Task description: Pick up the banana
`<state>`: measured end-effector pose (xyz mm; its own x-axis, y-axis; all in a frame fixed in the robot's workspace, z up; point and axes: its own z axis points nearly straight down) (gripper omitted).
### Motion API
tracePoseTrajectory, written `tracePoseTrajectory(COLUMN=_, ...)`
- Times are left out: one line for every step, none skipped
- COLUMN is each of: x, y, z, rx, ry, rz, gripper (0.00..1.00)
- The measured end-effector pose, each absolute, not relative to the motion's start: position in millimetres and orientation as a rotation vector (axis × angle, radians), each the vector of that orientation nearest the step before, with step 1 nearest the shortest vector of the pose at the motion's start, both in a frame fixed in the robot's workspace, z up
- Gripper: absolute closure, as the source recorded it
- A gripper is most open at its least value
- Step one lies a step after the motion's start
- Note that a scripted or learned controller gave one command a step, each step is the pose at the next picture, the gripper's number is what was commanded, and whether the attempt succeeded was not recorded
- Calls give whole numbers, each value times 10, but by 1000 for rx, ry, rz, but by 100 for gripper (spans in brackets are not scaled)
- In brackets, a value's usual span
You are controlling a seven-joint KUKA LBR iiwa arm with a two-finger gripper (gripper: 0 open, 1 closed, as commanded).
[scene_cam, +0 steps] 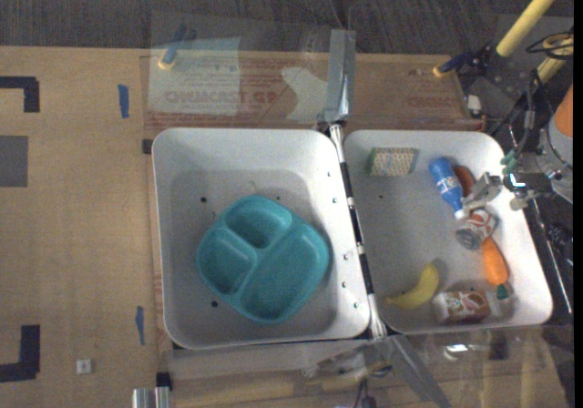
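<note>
Banana (415, 288) sits lower-middle of the right bin (401, 215), apart from the carrot (494, 262) and can (463, 305); my pincer (496, 186) is up at right-centre, can't tell its opening, so I'd come straight down across the banana's mid-curve.

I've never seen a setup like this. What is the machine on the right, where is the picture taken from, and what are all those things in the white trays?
One fixed camera looks down at a slant on a bench with two shallow white bins. The robot arm reaches in from the right; its gripper hovers over the right bin, beside a blue bottle. That bin also holds the banana it should pick up, near the front, plus an orange carrot-like item, a small carton and a green sponge. The left bin holds a teal divided plate. Nothing visibly sits between the fingers.
</note>
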<state>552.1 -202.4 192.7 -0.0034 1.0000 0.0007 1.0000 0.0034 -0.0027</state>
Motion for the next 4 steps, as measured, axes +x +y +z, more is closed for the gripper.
tracePoseTrajectory(x=5754, y=-1753, z=2100, rx=-2294, ry=-2150, rz=1, gripper=0)
tracePoseTrajectory(x=5520, y=-1453, z=1100, rx=-2623, ry=-1729, rz=0, gripper=0)
tracePoseTrajectory(x=4972, y=-1150, z=1959, rx=-2494, ry=-1905, rz=4, gripper=0)
tracePoseTrajectory(x=4913, y=-922, z=877, rx=-2374, ry=-2063, rz=-8, gripper=0)
